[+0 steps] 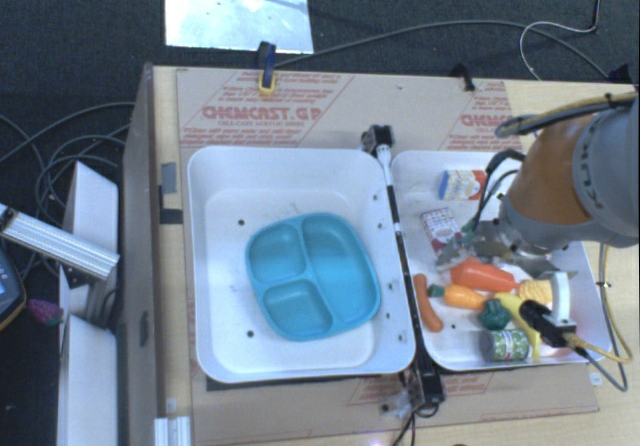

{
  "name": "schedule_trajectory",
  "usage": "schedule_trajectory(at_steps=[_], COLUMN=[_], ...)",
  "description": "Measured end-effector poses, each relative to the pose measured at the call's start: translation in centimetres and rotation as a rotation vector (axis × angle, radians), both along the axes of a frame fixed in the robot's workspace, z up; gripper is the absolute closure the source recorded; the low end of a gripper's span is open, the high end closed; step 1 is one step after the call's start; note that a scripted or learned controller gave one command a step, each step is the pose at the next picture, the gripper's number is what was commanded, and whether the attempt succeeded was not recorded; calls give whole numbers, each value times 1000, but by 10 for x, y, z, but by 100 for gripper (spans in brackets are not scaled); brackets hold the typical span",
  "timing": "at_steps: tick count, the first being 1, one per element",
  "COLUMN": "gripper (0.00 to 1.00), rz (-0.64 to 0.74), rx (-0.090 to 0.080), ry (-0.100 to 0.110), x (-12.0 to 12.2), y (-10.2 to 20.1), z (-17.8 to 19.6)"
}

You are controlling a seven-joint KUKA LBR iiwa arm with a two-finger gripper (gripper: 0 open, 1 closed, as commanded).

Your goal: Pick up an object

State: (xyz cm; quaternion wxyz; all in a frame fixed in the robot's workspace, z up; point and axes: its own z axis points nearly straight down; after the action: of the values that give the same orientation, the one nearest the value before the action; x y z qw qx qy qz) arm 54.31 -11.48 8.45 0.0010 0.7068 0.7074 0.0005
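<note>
Your grey arm with its orange band hung over the right white bin at the frame's right, its gripper among the plastic food, beside the orange carrot, grip undeterminable.

Bench: brown board top printed with red lettering. Two shallow white bins sit directly on it, side by side and touching along their inner rims. The right bin lies under the pincer; the left bin lies well to the pincer's left in view. A yellow-and-black clamp grips the bench's far edge, far up-left of the pincer. Cables trail across the far side.
</note>
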Motion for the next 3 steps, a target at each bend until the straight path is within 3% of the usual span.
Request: schedule_trajectory(at_steps=[1,2,3], gripper=[0,0,100], rz=[3,1,3], rx=[1,1,1], ry=[-1,2,0], x=[51,17,18], y=[7,22,21], z=[0,0,10])
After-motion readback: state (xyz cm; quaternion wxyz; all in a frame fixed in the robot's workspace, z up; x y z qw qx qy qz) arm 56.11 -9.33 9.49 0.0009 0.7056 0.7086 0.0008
